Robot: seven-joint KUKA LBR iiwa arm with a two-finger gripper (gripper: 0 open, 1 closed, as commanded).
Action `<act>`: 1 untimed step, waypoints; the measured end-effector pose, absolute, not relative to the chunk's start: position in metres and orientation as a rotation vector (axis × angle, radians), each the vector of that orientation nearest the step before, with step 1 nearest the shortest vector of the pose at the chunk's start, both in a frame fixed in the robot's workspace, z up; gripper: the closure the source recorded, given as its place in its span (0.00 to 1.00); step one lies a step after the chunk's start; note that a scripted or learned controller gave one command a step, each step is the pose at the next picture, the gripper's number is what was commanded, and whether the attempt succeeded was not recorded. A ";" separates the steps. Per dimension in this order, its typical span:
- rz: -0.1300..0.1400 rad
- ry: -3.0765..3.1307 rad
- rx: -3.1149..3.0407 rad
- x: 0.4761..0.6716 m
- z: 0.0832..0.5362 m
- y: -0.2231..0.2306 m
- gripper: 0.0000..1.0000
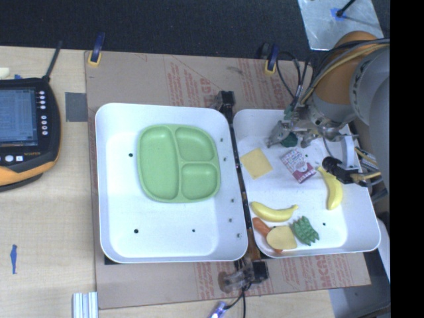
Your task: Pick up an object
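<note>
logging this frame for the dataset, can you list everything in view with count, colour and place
bins: 2, white, side by side on the bench
divided plate: 1, light green, in the left bin
cheese slice: 1, yellow, right bin, left part
packet: 1, red and white, right bin, middle
bananas: 2, yellow, right bin, near and right parts
green toy: 1, right bin, near edge
orange pieces: right bin, near corner, count unclear
pendant: 1, orange and black, far left
arm: 1, grey with orange band
tool: 1, over right bin's far end

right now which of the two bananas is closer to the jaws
The banana near the right bin's right side, lying nearly upright in the view. It sits just below the gripper; the other banana lies crosswise lower down, by the orange and green items.
</note>
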State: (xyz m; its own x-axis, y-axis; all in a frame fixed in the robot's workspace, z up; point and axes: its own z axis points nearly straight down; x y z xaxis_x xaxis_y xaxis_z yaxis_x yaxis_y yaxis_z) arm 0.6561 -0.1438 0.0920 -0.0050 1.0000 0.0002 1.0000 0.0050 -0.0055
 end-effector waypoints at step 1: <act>0.002 -2.224 -2.219 0.656 0.092 -0.190 0.00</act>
State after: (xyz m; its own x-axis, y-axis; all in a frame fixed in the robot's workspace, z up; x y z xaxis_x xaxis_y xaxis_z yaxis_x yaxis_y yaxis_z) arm 0.6563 -0.1898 0.0925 -0.0023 1.0000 -0.0009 1.0000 0.0023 -0.0013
